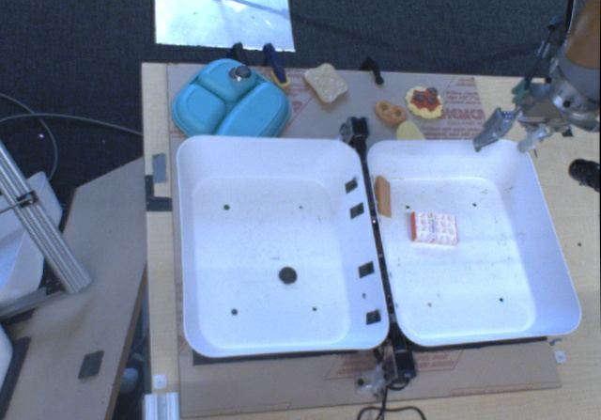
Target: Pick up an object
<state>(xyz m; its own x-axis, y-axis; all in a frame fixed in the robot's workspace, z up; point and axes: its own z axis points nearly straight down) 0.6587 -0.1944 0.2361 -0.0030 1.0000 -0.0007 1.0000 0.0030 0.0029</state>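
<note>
The gripper [513, 129] hangs above the far right corner of the right bin [554, 263], its two fingers spread wide with nothing between them, well above the bin floor. So the pick has not begun, as I judge it: the descent, the closing and the lift are all left. The likeliest targets lie in that right bin: a red-and-white patterned block [434, 227] near the middle, and a small orange piece [382, 195] against the left wall. The left bin [202, 164] holds a small dark disc [287, 274] (hardly worth reaching for). Toy food and a blue tray [230, 101] sit on the table [582, 211] behind the bins.
</note>
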